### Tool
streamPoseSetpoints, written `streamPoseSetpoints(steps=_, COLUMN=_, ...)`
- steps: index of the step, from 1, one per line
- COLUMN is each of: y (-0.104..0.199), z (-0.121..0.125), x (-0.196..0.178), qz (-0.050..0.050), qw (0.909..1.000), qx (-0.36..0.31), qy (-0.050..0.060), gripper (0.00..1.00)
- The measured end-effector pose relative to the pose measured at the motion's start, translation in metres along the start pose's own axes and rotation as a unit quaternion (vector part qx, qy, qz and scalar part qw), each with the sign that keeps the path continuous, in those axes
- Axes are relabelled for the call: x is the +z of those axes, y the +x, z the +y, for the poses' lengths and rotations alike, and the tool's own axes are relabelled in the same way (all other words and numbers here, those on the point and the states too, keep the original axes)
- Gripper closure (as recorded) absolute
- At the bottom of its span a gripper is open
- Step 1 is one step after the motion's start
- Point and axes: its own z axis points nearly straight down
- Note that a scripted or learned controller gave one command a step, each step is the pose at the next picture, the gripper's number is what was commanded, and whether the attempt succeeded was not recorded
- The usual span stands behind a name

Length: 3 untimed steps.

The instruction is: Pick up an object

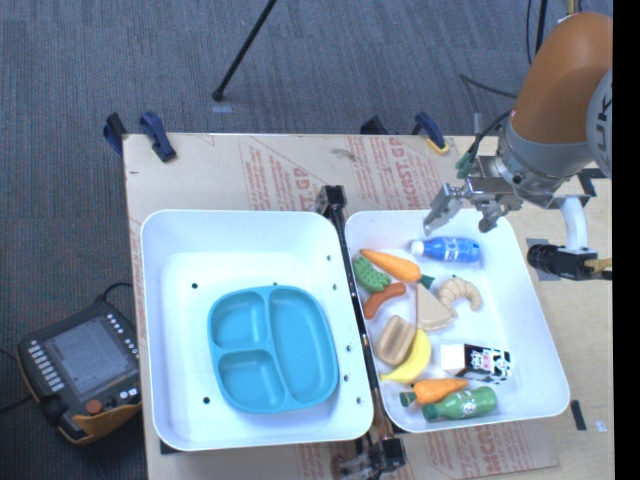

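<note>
1. My gripper [466,209] hangs over the far edge of the right bin [540,313], its 2 fingers spread apart with nothing between them, just above and beside the blue bottle [448,250].
2. That bottle lies on its side near the bin's far wall, blue body with a white cap pointing left. It is the closest thing to my fingers.
3. The rest of the pickings crowd the same bin: an orange carrot [391,264] with a green pickle-like piece [369,274] and a sausage [385,298] beside it, a croissant [460,292], a wedge of sandwich [433,311], a bread slice [395,339] touching a yellow banana [413,359], a black-and-white carton [479,360], a second carrot [434,390] and a green bottle [461,403] lying at the near wall.
4. The left bin [170,268] holds a blue tray [272,348] with 3 compartments, sitting flat at its middle.
5. Both bins rest on a cardboard-covered bench [260,168] with red printed lettering, clamped at its far edge by blue clamps [156,133]. Grey carpet [120,48] lies around it, a tripod leg [250,38] slants across the floor behind, and a teach pendant [78,368] sits on the floor at the left.
6. Open room: the right side of the right bin, past the croissant and carton, is bare white floor. The items in the middle touch or nearly touch each other, while the blue bottle stands apart from them near the far wall.
</note>
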Motion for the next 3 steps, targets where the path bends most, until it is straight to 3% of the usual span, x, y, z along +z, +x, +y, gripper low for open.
streamPoseSetpoints(steps=1, y=0.017, z=0.0, x=0.136, qz=0.0, qw=0.9995, qx=-0.032, qy=0.002, gripper=0.0)
streamPoseSetpoints(steps=2, y=0.011, z=-0.002, x=0.173, qz=-0.002, qw=0.9985, qx=-0.054, qy=-0.007, gripper=0.0)
streamPoseSetpoints(steps=3, y=0.009, z=-0.002, x=0.163, qz=-0.003, qw=0.9987, qx=-0.051, qy=-0.006, gripper=1.0)
